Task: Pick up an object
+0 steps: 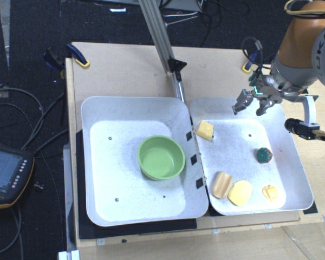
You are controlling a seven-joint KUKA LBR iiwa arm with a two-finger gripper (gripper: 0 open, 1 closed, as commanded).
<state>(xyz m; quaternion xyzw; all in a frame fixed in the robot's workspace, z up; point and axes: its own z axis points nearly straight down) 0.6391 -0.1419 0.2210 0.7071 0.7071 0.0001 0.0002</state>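
My gripper [251, 108] hangs open above the far edge of the right bin [292, 156], with nothing between its fingers. Below it and to the left, a pale yellow block [205, 130] lies near the bin's left wall. A small green and red ball [264, 155] rests toward the right side. Along the near edge lie a tan bread-like piece [222, 184], a round yellow object [240, 193] and a small yellow-orange piece [270, 192].
The left bin [103, 140] holds a green bowl [161, 157] near its middle. A slanted metal pole [158, 31] runs from the top down to the gap between the bins. Yellow clamps [80, 62] sit at the bench's far corners.
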